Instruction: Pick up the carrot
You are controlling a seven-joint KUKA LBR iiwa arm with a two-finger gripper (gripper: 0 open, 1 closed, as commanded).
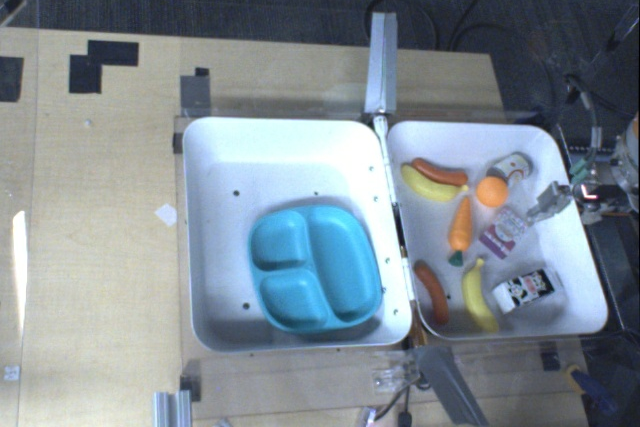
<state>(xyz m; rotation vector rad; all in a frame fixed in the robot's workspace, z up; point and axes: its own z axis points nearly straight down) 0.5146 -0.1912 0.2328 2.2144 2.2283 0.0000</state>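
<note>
Carrot [460, 224] beside orange ball [491, 192], bottle [503, 230] near, end effector [552, 199] state unclear

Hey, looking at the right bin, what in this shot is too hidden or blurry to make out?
- Metal end effector at the right white bin's rim: too small and blurred to judge its fingers.
- Small black-and-white carton: print too small to read.
- Clear plastic bottle with purple label: label illegible.
- Orange toy carrot's green tip: too small for detail.
</note>
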